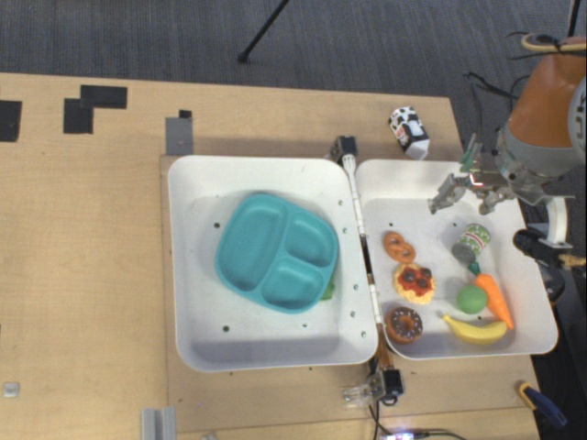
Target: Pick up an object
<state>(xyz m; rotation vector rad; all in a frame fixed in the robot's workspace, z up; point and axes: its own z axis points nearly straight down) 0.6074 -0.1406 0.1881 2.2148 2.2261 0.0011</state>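
The right bin (pixel 413 183) holds several toy foods: a pretzel (pixel 398 246), a fruit tart (pixel 415 283), a chocolate doughnut (pixel 404 324), a banana (pixel 475 329), a green ball (pixel 471 300), a carrot (pixel 494 299) and a small striped can (pixel 473 238). My gripper (pixel 470 196) hangs over the bin's back right part, above and slightly left of the can. Its fingers are spread open with nothing between them.
The left bin (pixel 193 273) carries a teal divided plate (pixel 277 251). A small black-and-white cow figure (pixel 408 131) lies on the bench behind the right bin. The orange-banded arm (pixel 548 108) comes in at the right edge. A clamp (pixel 345 148) sits between the bins.
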